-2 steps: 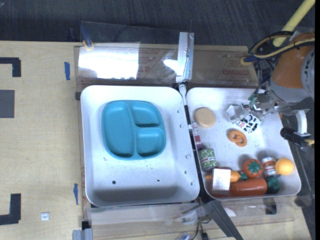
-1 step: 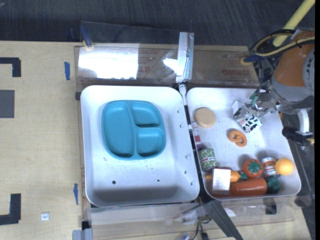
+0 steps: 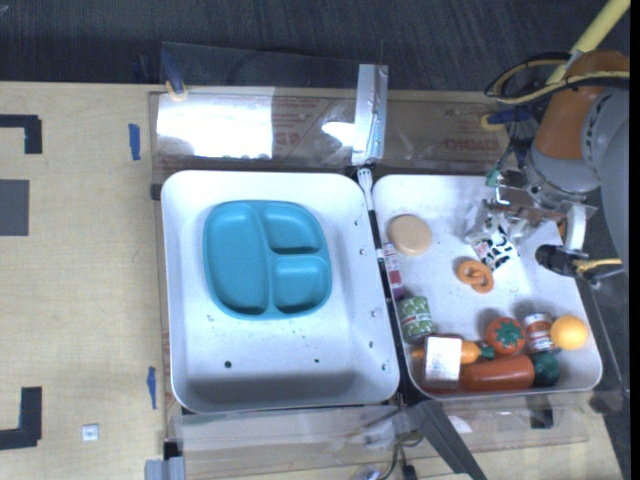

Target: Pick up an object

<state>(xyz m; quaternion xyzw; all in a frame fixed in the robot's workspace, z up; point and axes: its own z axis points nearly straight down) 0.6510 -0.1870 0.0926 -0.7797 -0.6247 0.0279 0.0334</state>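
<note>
pale wooden bench [image 3: 70, 308], two white bins. right bin [image 3: 590, 378] crowded with toys; gripper [image 3: 497, 230] low over black-and-white toy [image 3: 497, 251] by pretzel [image 3: 476, 274]. cannot tell pincer state. likely closing in; next needs clean clamp, straight lift.

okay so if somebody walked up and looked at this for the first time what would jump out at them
Probably the big turquoise divided plastic plate, lying alone in the left white bin. Next, the bright jumble along the near edge of the right white bin: a red toy pepper, a red toy tomato and a small orange ball. The grey arm's pincer sits at that bin's far right, over a small black-and-white patterned object.
</note>
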